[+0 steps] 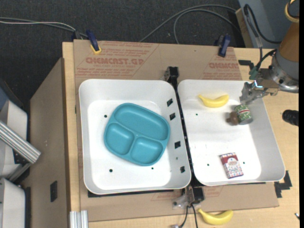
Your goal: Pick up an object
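Right bin: banana near far wall; small can just right of it; card box near front. Gripper above can; grip undeterminable. Left bin: blue tray.

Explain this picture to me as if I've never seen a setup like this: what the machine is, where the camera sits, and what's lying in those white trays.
One camera looks down at a slant on a bench. The grey robot arm reaches in from the right; its gripper hangs over the right bin. That bin holds a banana, a small green-and-brown object just below the gripper, and a small red box. The left bin holds a blue divided plate. Another banana lies outside, at the bench's front edge. Nothing is visibly held.
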